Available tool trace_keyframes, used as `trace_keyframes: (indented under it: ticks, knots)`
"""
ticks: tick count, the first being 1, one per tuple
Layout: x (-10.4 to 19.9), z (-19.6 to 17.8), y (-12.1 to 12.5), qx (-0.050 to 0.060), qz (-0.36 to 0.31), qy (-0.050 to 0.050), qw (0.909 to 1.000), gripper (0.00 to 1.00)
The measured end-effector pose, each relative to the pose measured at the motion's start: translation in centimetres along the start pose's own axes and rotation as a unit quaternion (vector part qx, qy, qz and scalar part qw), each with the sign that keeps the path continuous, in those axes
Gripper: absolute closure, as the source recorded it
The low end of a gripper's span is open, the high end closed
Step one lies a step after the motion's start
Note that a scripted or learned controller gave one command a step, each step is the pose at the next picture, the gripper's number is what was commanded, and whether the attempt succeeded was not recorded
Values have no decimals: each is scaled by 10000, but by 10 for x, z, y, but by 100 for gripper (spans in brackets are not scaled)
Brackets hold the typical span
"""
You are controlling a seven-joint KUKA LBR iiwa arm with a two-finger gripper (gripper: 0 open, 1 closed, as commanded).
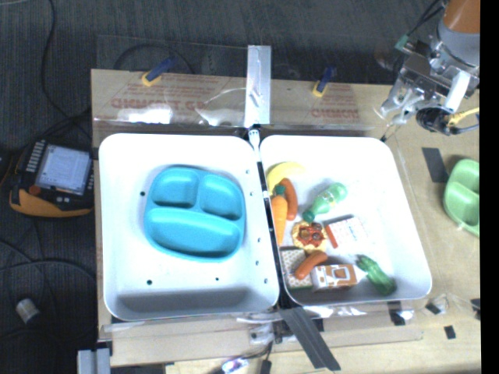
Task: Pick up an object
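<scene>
The right white bin (401,209) holds several toy foods: a yellow banana (282,171), a red sausage (290,197), an orange carrot (279,218), a green bottle (326,199), a small pizza (309,234), a white card (348,228), a second sausage (309,264), a small printed box (335,276) and a dark green pickle (376,276). My gripper (401,104) hangs above the bench beyond the bin's far right corner, well clear of the objects, with nothing visibly in it.
The left white bin (125,271) carries a blue divided tray (195,211). A green object (465,193) lies on the bench at the right. Blue-and-yellow clamps (158,71) hold the board at the back. A small screen device (56,174) lies off the bench at the left.
</scene>
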State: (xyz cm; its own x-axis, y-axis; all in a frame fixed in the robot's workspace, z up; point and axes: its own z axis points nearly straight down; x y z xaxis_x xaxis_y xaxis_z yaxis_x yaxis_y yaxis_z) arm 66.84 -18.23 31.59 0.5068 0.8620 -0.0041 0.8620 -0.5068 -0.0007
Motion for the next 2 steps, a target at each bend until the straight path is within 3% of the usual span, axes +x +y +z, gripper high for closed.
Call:
trace_keyframes:
  ticks: [1,2]
  knots:
    - [-52,-83,-40,-1,-133,4,9999,100]
    - [-52,-111,-19,-9,-355,-12,9994,100]
